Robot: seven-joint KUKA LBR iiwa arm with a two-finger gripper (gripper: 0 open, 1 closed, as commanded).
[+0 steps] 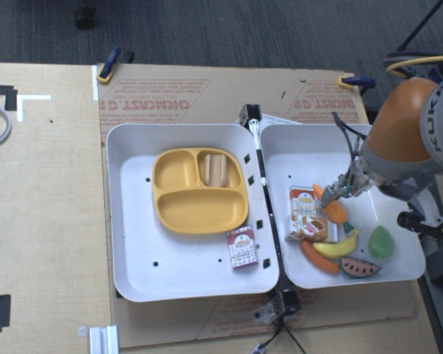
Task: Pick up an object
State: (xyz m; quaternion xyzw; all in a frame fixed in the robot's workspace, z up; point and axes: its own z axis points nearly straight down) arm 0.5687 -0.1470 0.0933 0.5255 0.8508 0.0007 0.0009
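Observation:
My gripper (335, 195) is low in the right bin (280, 150), its tips down among a cluster of toy food. Right at the tips lies an orange carrot-like piece (335, 212). Beside it on the left is a printed snack packet (304, 211). Nearer the front lie a yellow banana (335, 248), an orange-red sausage-shaped piece (317, 258), a watermelon slice (359, 266) and a green piece (380, 241). The grey arm with its orange band (399, 127) comes in from the right.
The left bin (125, 220) holds a yellow divided plate (199, 198) with a tan block (215, 169) in one compartment, and a small red carton (242, 248) near the front right corner. A cardboard sheet lies under both bins.

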